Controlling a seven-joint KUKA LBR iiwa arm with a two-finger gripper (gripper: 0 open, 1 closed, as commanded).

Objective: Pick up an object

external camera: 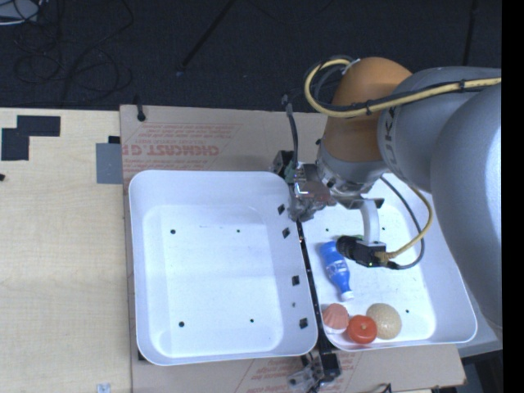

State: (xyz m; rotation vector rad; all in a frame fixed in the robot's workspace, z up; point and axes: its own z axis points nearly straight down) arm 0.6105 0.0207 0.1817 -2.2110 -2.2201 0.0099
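Observation:
My gripper hangs over the far left corner of the right bin, close to the rim shared by the two bins. A blue bottle with a white cap lies in the right bin, below and to the right of the gripper and apart from it. Along that bin's near edge sit a pinkish round object, a red round object and a beige ball, bunched together. The grey arm and its orange band cover the bin's far right part.
The left bin stands beside the right one on a cardboard sheet. A yellow cable loops from the wrist to a black connector just right of the bottle. Wooden bench top lies to the left.

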